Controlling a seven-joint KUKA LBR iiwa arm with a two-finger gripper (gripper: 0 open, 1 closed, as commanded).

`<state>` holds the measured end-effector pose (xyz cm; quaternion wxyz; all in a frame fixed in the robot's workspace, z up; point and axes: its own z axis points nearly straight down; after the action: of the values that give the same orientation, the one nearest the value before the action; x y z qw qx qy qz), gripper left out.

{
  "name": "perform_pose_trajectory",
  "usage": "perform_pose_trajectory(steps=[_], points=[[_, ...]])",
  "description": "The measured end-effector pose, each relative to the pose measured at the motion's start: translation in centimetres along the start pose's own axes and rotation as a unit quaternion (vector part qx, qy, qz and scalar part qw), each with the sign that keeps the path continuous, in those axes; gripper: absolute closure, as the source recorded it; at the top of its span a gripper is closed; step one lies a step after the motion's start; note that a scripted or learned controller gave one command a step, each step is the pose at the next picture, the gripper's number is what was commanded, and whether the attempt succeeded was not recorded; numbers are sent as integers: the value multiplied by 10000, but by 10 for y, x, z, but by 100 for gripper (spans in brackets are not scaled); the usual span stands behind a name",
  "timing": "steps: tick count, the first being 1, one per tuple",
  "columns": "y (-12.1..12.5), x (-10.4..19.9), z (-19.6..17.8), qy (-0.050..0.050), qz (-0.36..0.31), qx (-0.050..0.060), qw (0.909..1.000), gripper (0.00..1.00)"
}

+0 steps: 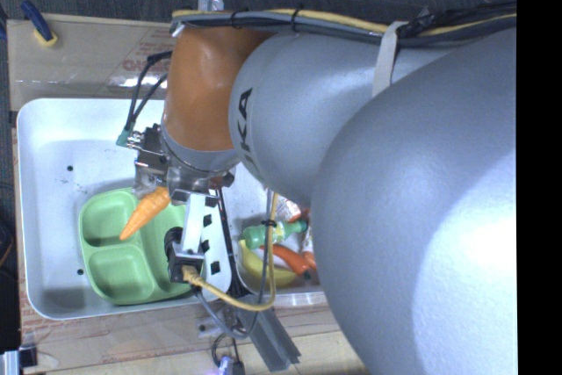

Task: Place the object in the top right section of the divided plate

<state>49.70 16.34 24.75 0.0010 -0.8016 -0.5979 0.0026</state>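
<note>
We see the grey arm [395, 189] fill the right side of the view, its orange band [202, 92] bending down over the left white bin [53, 189]. Below the band the gripper [180, 182] hangs above the upper right edge of the green divided plate [97, 228], which sits in the lower part of that bin.

The orange carrot [145, 213] lies just beside the gripper, down and to its left. It slants, with its thick end up and right, touching or almost touching the gripper, and its narrow tip pointing down and left over the plate. It crosses the upper part of the plate, along the right side of the large upper compartment, but we cannot tell which section it belongs to, nor whether it rests on the plate or hangs just above it.

We cannot tell whether the gripper is clenched or released – the wrist hides that part – so we cannot say that it grasps the carrot.

In the right bin [294, 299], mostly covered by the arm, we make out a small heap: a green thing [263, 234], a yellow curved thing [259, 272] and an orange thing [294, 259], close together and well apart from the carrot.

On the brown desk [79, 57] beyond the bins, at the far left corner, lies a small blue thing [35, 20]
</note>
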Motion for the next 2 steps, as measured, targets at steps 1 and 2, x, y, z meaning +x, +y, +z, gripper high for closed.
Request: perform_pose_trajectory(steps=[1, 2], points=[[0, 0, 0, 1, 1, 0, 10000, 0], [-1, 1, -9, -9, -35, 19, 10000, 100]])
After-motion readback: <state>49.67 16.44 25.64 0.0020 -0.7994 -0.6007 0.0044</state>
